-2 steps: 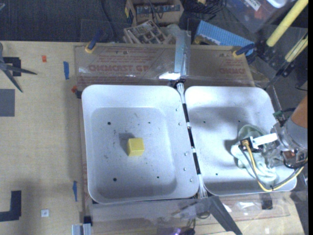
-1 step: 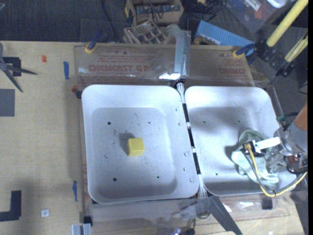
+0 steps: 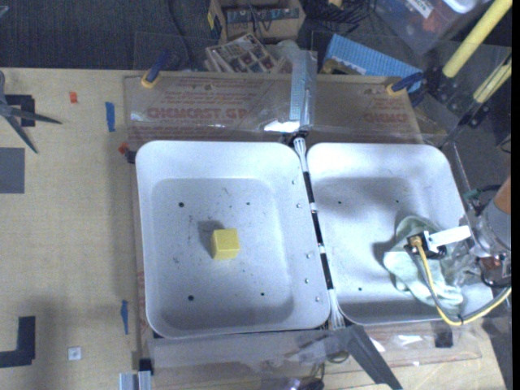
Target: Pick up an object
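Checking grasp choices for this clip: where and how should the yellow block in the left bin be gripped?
Probably across two opposite side faces of the yellow block, coming straight down from above: it lies flat on the left bin floor, well apart from every wall.

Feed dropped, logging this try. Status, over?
Gripper low in right white bin, at crumpled pale green cloth. Small yellow cube alone in left white bin. Nothing blocking either.

Yellow block (image 3: 226, 244) in left bin (image 3: 162, 169), tool (image 3: 457, 270) over pale cloth (image 3: 402, 266) in right bin (image 3: 366, 169)
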Tool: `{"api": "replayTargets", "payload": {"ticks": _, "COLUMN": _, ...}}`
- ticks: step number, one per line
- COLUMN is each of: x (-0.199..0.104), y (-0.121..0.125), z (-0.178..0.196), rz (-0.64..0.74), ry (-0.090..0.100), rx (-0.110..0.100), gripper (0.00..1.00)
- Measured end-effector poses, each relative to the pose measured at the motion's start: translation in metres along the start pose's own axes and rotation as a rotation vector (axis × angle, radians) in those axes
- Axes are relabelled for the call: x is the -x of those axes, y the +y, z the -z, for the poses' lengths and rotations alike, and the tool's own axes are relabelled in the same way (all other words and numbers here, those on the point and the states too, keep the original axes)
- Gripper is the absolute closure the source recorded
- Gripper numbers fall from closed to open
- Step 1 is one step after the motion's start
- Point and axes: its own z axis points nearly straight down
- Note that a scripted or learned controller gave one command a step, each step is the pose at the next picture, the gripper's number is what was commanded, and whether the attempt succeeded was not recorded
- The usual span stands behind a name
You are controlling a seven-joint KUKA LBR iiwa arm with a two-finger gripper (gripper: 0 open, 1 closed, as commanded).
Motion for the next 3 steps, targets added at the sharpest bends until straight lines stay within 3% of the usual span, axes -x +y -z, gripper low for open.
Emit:
{"api": "replayTargets", "payload": {"ticks": 1, "x": -0.001, "y": -0.001, "z": -0.011, "rz": 0.003, "ry": 0.0, "rx": -0.002, "gripper": 1.0}}
{"api": "replayTargets", "payload": {"ticks": 2, "x": 0.0, "y": 0.0, "z": 0.033, "rz": -0.001, "ry": 0.0, "rx": 0.0, "gripper": 1.0}}
{"api": "replayTargets", "payload": {"ticks": 3, "x": -0.003, "y": 0.0, "z": -0.019, "rz": -0.002, "ry": 0.008, "rx": -0.002, "gripper": 1.0}}
